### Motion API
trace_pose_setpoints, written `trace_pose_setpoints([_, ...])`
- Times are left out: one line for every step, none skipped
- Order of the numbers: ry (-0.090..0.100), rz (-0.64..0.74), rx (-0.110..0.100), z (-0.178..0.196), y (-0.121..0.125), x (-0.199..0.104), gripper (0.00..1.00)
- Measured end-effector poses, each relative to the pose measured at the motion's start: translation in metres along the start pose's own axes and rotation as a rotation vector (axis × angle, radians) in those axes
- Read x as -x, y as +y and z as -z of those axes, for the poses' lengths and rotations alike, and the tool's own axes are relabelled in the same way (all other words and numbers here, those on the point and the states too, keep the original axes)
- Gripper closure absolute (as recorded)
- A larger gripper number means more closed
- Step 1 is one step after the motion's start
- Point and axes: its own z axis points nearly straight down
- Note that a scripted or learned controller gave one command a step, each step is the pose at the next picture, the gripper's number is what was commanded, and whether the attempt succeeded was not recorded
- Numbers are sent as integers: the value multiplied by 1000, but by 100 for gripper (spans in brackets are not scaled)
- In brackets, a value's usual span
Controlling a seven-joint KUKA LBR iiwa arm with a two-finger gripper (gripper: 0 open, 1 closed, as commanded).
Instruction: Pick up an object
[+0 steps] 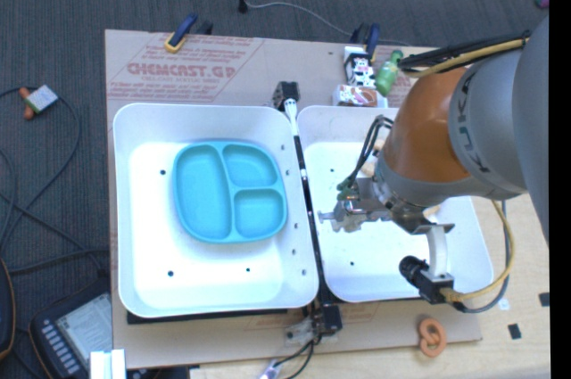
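Camera view. Two white bins side by side on a brown worktop (178, 65). The left bin (134, 208) holds a blue tray (230, 192) with three compartments, lying flat near the bin's middle; it is the one clear candidate for the pick. The right bin (339, 270) has the arm (464, 136) over it, coming in from the right, orange band above the wrist, the wrist bent steeply down so the hand (350, 215) sits low over the bin floor, close to the wall shared w/ the left bin. Fingers point roughly toward that wall. How wide the hand is spread can't be told from here: the tips are small, partly lost against the white floor, and nothing can be made out between them. Bare floor shows beside the hand; whatever lies under the arm's bulk is hidden.

Risks, as judged from this pose:
- The hand may shut on nothing, since no object is seen at its tips; cause: the tray is in the other bin, well apart from the hand.
- The hand is near the dividing wall, so a sideways move toward the tray w/o lifting first could knock the rim.
- The tray is broad, shallow and smooth, so a two-finger grip would prob. have to catch a rim or a divider; a pinch on the flat may slip.
- Cables (486, 288) loop off the wrist near the bin's right edge and could snag.
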Motion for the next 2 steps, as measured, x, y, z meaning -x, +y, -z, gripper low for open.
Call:
trace_pose_setpoints([1, 2, 1, 0, 0, -25, 100])
trace_pose_setpoints([0, 1, 1, 0, 0, -19, 100])
